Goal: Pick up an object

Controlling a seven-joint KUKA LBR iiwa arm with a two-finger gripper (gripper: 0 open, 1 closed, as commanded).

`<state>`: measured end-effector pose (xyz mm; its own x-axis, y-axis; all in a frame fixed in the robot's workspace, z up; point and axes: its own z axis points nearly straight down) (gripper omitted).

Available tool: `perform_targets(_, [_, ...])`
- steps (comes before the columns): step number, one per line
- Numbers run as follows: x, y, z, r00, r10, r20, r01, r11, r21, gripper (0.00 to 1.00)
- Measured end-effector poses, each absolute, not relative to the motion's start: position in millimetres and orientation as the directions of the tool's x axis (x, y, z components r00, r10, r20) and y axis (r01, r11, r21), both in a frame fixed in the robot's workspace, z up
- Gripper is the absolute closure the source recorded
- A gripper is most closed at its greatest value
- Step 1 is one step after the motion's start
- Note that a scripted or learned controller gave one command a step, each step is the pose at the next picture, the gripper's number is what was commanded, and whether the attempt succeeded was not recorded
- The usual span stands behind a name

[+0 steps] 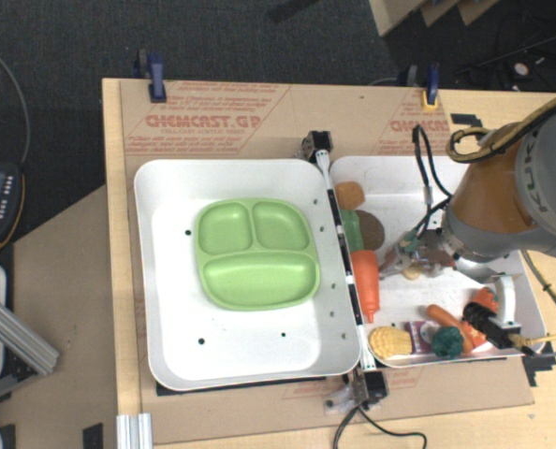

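1. Left container. The shallow white left bin [166, 330] occupies the centre-left of the frame. It holds one item: a light green plastic plate with three compartments [256, 253], lying flat in the upper middle of the bin. All three compartments face up.

2. Right container. The shallow white right bin [390, 178] adjoins the left bin along the shared divider. All the small candidate objects for pick-up lie here.
- Along the left wall, from top to bottom: a tan rounded piece [349, 195], a green elongated piece [353, 227], and an orange carrot-shaped toy [365, 283] lying lengthwise against the divider.
- A brown round disc [372, 233] lies just right of the green elongated piece, touching it.
- Along the lower edge, from left to right: a yellow ridged round piece [388, 341], a purple flat packet [416, 330], and a dark green broccoli-shaped toy [446, 343].
- An orange sausage-shaped piece [440, 314] lies just above the broccoli-shaped toy; an orange-red piece [484, 299] lies further right.

3. Gripper. The grey and orange arm [503, 199] enters from the right. The gripper [411, 256] sits low over the middle of the right bin, just right of the carrot-shaped toy and below the brown disc. Its opening, and whether it grips or touches anything, cannot be told from this view.
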<state>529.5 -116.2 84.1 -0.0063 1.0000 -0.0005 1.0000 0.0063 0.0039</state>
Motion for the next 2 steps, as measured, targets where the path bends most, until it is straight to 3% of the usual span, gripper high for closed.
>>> perform_targets(1, [556.9,-132,85,-0.001,1.000,-0.002,1.000,0.001,0.004,0.00])
perform_targets(2, [475.9,-174,85,0.004,1.000,0.007,1.000,-0.004,-0.007,0.00])
